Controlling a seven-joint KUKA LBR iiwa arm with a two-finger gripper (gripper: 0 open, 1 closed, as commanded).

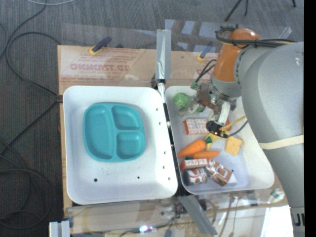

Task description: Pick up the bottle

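Camera view: gripper over the right bin's twelve o'clock end.
Your green bottle lies at eleven o'clock there, just beside the gripper; its long axis is too blurred to read, and you cannot tell the gripper's grasp.

I am seeing a divided plate lying in the left bin. In the right bin, two carrots are lying between a carton behind and small boxes in front. A wedge is sitting to their right, and the gripper is hanging over the back.
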